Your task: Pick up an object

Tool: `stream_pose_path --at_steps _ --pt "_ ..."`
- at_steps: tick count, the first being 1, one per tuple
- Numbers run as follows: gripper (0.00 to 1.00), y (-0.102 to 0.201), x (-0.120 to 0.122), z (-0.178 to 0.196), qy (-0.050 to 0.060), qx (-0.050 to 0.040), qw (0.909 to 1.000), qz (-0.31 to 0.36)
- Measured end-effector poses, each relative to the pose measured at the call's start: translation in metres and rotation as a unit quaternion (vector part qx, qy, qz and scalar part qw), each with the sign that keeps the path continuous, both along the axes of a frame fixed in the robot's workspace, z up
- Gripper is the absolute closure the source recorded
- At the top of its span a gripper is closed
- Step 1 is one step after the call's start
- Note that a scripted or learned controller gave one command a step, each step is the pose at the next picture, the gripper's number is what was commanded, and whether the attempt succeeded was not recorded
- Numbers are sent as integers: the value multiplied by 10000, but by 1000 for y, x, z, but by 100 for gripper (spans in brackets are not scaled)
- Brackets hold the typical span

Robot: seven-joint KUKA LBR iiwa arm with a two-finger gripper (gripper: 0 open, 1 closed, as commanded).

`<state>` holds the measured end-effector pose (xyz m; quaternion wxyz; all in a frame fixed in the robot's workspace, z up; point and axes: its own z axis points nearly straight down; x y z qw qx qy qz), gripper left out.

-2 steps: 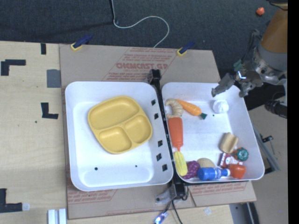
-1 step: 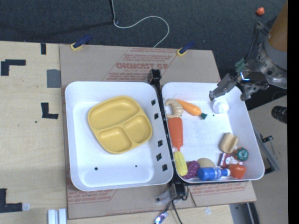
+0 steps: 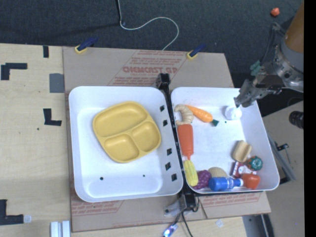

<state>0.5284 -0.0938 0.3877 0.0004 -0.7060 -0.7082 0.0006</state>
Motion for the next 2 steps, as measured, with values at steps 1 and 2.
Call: stream_pose_path --at_steps 1,2 --pt "100 87 47 -111 42 13 10000 31" --pt "100 113 -25 39 -72 18 10000 18"
